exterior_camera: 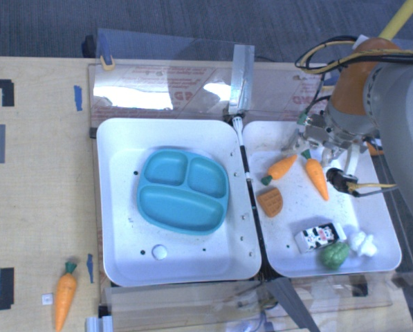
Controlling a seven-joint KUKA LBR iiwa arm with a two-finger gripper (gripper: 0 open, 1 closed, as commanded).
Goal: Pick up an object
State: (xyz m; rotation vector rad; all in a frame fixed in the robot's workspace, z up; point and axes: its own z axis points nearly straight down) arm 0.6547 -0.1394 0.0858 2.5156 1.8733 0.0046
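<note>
My gripper hangs over the back of the right bin, its two thin fingers spread apart, so it is open. An orange carrot lies on the bin floor with its green top just under the gap between the fingers; nothing is lifted. A second carrot lies to its left, pointing toward the divider. In front of it sits a brown cookie-like piece. Near the front wall are a black-and-white box, a green broccoli piece and a small white object.
The left bin holds a blue divided plate and a small white disc. Another carrot lies outside on the bench at front left. A clear plastic wall stands behind the bins. Cables loop above the wrist.
</note>
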